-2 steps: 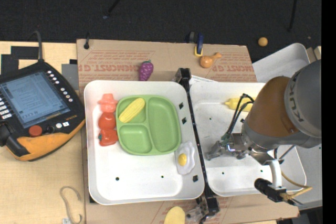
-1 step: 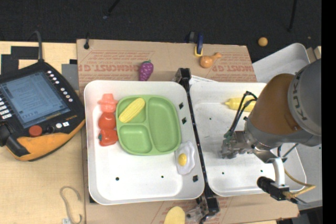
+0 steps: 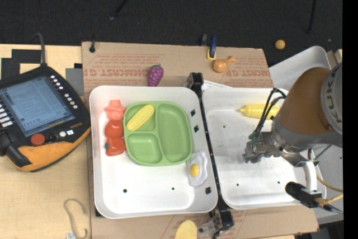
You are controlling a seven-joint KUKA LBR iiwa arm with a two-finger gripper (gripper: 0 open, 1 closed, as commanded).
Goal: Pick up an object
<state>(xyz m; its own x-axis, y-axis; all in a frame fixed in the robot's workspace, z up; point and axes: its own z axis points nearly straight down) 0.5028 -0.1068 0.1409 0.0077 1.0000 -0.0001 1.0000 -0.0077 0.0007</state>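
Cardboard sheet bears mirrored red lettering, unreadable.

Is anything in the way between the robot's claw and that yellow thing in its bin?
Nothing visible blocks it. The gripper hangs over the right bin, and the yellow object lies farther back in the same bin, near the far wall. Only bare white floor lies between them. The arm's own cables run close beside the object.

The arm covers the right end of the yellow object in the right bin. The yellow lemon-like thing is cut by the bottom edge.
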